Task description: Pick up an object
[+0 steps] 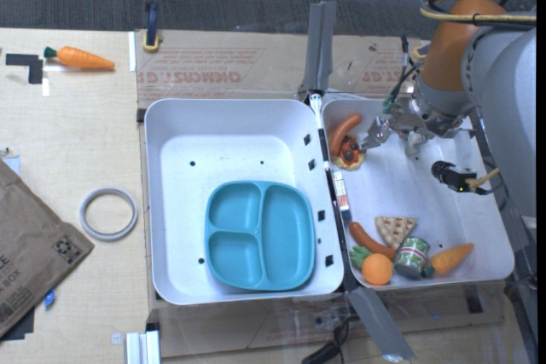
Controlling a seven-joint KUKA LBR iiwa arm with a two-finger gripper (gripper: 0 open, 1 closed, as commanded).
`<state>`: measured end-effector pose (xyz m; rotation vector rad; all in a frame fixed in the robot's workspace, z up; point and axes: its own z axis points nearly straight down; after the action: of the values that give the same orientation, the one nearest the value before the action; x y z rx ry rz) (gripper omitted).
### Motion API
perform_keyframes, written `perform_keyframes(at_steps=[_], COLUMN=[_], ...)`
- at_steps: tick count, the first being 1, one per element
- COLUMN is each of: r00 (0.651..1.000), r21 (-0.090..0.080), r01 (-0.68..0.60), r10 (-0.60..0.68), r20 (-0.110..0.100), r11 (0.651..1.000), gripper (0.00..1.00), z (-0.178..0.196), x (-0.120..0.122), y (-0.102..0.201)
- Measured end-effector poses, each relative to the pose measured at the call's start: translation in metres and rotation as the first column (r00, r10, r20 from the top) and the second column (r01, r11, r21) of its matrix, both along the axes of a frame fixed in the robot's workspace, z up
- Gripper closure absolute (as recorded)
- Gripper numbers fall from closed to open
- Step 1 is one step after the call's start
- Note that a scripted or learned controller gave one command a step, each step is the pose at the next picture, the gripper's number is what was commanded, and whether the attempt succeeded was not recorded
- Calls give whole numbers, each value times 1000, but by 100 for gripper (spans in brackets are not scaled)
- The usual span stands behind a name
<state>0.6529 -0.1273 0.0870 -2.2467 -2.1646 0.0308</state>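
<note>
While the grey arm [503,89] reaches in from the right, its orange band [452,47] sits above the wrist over the far end of the right bin [478,209]. The gripper [394,136] hangs low near that bin's far left corner. One finger [375,135] points left toward a red sausage [344,130] and a small round piece with dark spots [350,154], ending just beside them; whether it touches either cannot be told. A second finger [415,141] stands a little apart to the right, so the hand looks spread, with bare white bin floor between the two (nothing is pinched there). A black cable fitting [452,175] lies beneath the wrist.

At the near end of the right bin the other toys crowd together: a second red sausage [369,236], a waffle wedge [395,228], an orange ball [377,268], a green-labelled can [413,257] lying on its side, and a carrot [450,257] resting against the can.

Over in the left bin [171,183] lies a blue divided tray [260,234]. On the bench [77,132] to the left are another carrot [78,58], a ring of tape [108,212] and the corner of a cardboard box [30,251].
</note>
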Motion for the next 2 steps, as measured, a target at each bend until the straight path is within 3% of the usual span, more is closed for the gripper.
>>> perform_keyframes(at_steps=[1,2], r00=[993,991], r21=[-6,-3], r01=[-117,-131], r10=[117,131], r20=[30,29], r11=[993,991], gripper=[0,0], z=[4,5], x=[-45,-48], y=[23,23])
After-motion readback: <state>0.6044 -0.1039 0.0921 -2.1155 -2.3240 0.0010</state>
